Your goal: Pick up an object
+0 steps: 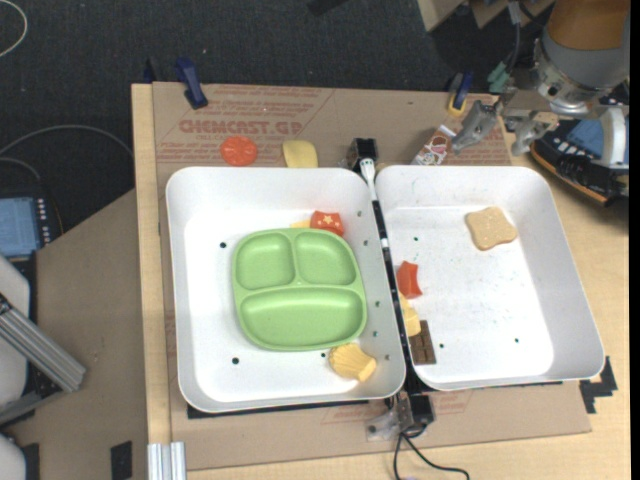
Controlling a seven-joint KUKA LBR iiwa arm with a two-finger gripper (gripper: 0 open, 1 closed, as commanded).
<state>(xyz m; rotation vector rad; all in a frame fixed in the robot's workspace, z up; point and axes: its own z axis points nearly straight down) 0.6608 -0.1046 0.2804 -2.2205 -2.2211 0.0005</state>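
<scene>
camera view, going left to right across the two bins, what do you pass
green divided plate → red strawberry-like piece → yellow food piece → red piece by the divider → brown bar → toast slice

Toast-shaped tan piece (490, 228): flat, upper area of the right bin (560, 268). Red piece (409, 279) and brown bar (422, 343): along that bin's left wall. Green divided plate (298, 290), red piece (326, 222), yellow piece (353, 363): left bin (195, 268).
</scene>
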